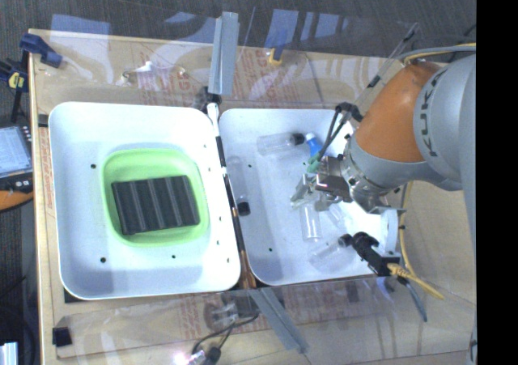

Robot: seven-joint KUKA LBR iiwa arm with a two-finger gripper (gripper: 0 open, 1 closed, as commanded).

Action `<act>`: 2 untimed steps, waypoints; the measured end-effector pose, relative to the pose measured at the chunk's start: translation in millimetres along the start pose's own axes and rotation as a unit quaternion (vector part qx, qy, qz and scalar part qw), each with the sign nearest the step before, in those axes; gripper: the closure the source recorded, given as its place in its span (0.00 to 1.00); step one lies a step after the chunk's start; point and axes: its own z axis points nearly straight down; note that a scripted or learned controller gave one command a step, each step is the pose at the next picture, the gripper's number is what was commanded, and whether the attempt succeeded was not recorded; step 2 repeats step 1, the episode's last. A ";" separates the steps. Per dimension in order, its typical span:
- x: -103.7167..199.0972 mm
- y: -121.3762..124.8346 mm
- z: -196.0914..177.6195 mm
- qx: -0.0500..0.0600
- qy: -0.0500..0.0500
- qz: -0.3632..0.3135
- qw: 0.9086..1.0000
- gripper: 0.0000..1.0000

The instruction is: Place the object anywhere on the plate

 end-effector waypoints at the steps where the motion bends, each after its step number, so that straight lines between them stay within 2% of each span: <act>1: 0.0 0.0 0.0 0.000 0.000 0.000 1.000 0.00; 2: 0.0 0.0 0.0 0.000 0.000 0.000 1.000 0.00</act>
